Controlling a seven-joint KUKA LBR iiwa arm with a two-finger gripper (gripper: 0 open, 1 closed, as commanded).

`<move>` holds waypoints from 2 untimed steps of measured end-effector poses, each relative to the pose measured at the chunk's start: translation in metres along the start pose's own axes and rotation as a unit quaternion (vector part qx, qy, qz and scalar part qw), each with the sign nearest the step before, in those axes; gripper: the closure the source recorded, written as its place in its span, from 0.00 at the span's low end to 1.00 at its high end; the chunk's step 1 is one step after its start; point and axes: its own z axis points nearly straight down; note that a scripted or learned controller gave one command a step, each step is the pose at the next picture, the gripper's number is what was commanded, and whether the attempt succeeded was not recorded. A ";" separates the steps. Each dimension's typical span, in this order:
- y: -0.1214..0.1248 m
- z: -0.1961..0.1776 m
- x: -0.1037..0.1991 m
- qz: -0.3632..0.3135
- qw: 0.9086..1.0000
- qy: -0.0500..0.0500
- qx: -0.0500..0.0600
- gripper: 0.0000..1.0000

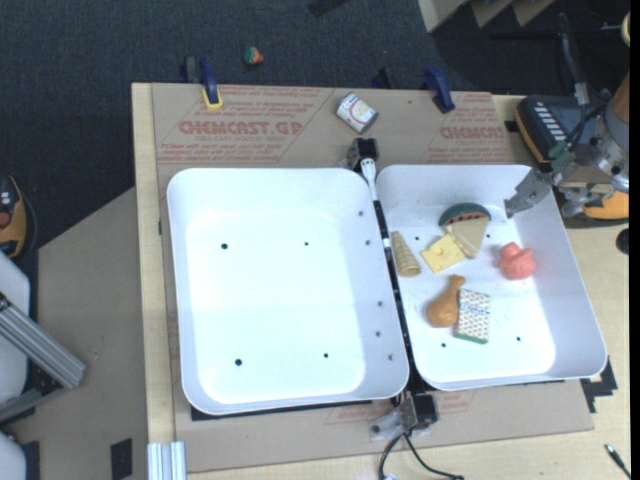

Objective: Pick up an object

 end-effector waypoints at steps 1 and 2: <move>0.035 0.126 -0.037 0.001 1.000 0.001 0.005 0.00; -0.006 0.166 0.017 -0.001 1.000 0.002 0.004 0.00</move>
